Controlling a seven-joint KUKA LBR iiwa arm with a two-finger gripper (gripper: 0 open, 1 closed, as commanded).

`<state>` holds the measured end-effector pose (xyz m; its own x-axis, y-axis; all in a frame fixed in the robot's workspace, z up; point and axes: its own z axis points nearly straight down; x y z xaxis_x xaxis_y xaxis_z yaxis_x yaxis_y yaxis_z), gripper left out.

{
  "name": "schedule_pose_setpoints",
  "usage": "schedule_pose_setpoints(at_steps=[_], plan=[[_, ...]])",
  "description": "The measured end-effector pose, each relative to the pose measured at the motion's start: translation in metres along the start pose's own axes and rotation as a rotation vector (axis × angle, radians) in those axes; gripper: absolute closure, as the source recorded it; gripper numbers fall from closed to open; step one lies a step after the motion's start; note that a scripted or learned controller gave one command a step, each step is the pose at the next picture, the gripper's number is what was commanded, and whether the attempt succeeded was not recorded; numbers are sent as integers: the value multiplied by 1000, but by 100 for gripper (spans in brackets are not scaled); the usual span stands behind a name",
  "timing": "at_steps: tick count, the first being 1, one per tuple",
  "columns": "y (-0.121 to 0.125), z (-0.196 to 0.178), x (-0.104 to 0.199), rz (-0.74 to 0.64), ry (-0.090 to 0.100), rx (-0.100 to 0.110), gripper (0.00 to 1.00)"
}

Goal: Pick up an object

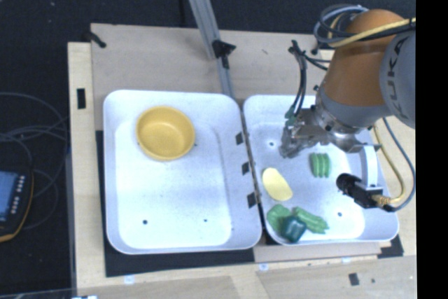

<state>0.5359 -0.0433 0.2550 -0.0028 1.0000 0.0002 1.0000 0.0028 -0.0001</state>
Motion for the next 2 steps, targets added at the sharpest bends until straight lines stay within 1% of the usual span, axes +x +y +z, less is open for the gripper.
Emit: schedule_pose_setpoints(at_steps=[2], plan=[[-12, -6, 96, -1, 1, -1, 100]])
